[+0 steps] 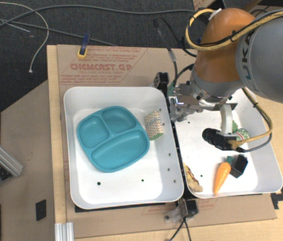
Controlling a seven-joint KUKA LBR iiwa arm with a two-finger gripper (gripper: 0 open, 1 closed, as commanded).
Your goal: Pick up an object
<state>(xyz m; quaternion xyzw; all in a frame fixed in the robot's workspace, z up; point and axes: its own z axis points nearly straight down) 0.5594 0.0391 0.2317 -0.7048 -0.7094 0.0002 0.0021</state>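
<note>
I judge this the approach: the gripper (180, 106) hangs over the right bin's (264, 157) far left corner, open or shut I cannot tell; next, shift over the carrot (222, 177) near its front.

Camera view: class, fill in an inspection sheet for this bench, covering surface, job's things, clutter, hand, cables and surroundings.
Surface: left bin and right bin side by side on cardboard.
Job's things: carrot, black block and tan scrap in right bin; blue plate and patterned cup in left bin.
Clutter: blue clip on cardboard.
Hand: hand above right bin's left edge; grip hidden.
Cables: white cables on floor.
Surroundings: dark carpet.
</note>
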